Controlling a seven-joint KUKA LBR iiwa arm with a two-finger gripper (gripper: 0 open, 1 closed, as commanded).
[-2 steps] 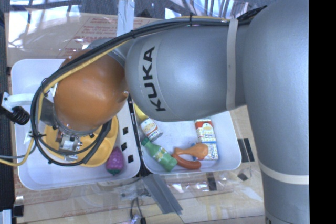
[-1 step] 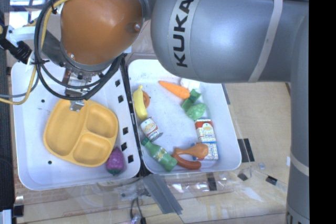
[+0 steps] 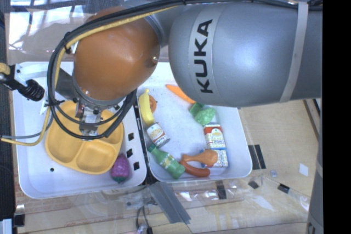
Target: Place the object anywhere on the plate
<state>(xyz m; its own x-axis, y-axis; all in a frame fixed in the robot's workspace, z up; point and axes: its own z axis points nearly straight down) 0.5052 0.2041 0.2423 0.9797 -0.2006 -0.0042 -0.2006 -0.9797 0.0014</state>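
A yellow divided plate lies in the left bin. My gripper hangs over the plate's upper part, mostly hidden beneath the orange wrist band. I see no object in it. A purple toy fruit rests at the plate's lower right rim, against the wall between the bins. The right bin holds a banana, a carrot, a green vegetable, a small jar, a green bottle, a carton and a drumstick.
The grey arm spans the top of the right bin and covers much of the left bin's upper half. Black cables loop down over the plate. A black fixture sticks in at the left bin's upper left edge.
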